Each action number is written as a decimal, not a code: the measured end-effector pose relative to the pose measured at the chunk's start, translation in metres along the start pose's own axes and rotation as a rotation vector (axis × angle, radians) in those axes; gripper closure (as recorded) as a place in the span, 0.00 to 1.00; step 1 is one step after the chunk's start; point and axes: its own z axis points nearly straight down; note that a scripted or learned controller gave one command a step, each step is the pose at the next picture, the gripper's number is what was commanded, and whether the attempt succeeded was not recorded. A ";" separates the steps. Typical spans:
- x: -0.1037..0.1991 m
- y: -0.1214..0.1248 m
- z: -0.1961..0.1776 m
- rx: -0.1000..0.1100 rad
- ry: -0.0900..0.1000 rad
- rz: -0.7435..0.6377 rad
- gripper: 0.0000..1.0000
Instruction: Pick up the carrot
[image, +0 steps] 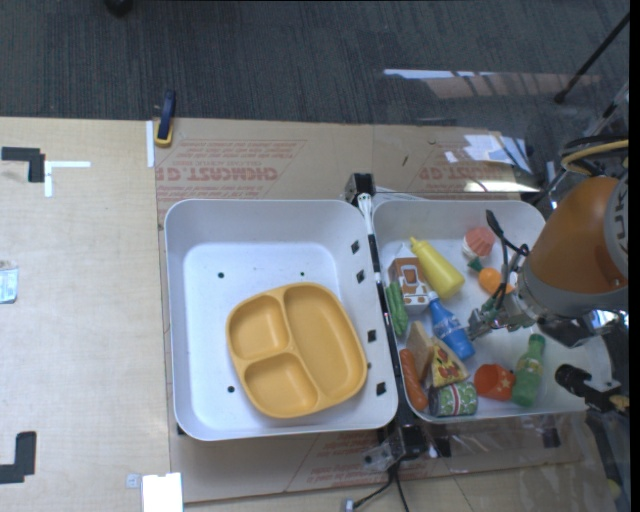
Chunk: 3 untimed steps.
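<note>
Plastic everywhere: two shallow white bins with rounded corners sit side by side on my tabletop (80, 350), which is pale wood-grain board with a sheet of brown cardboard (260, 165) under the bins. The cardboard carries red printed lettering, upside down from this angle and too blurred for me to read.

The left bin (190, 300) is smooth and glossy and holds a yellow three-compartment plate (295, 348), matte, with soft rounded dividers.

The right bin (400, 215) is crowded with toy food. At its 11 o'clock lies a yellow squeeze bottle (438, 268), tapered at the cap, beside a small brown-and-white carton (408, 282) whose label I cannot make out. A blue bottle (450, 332) lies near the middle. At 6 o'clock there is a green can (455, 400) with a printed wrap, unreadable. A red tomato (493, 381) and a green bottle (529, 368) sit at 5 o'clock.

The carrot (411, 372) is the slim orange cone along the right bin's left wall, at about 8 o'clock, partly tucked under a crinkled snack packet (445, 368).

My hand (490, 320) hangs over the bin's centre, at 3 o'clock from the blue bottle and well apart from the carrot; whether it is wide or narrow I cannot tell.
</note>
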 end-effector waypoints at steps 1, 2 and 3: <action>0.004 -0.002 0.004 0.011 0.010 -0.004 0.00; -0.056 0.078 0.006 0.019 0.018 0.068 0.00; -0.076 0.046 0.006 0.017 0.041 -0.053 0.00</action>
